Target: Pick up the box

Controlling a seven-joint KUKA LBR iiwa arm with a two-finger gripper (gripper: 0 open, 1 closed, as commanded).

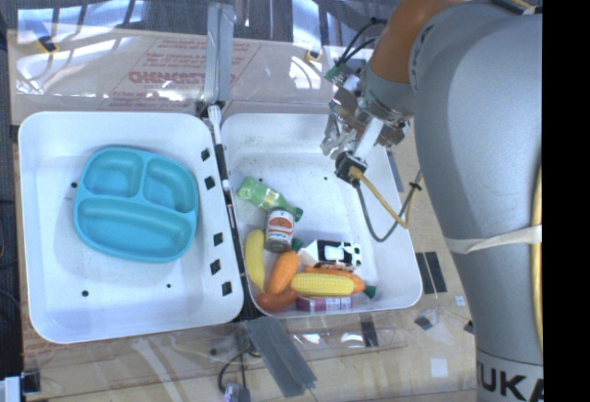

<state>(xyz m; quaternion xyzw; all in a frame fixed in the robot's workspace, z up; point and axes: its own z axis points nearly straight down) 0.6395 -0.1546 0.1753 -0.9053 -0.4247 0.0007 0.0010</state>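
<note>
White and shallow, the right bin [277, 137] had the gripper [343, 145] poised over its bare far part, close to the right wall. Whether it was released or clenched could not be told from this slant. The black-and-white box [337, 253] lay well apart from it at the bin's crowded near end, just beyond a corn cob [324, 282] and beside a carrot [283, 269]. A small can [279, 229], a banana [253, 257] and a green packet [265, 197] sat close by, with a pink packet [324, 303] against the corn's near side. The left bin [41, 206] bore a blue divided plate [136, 202].
</note>
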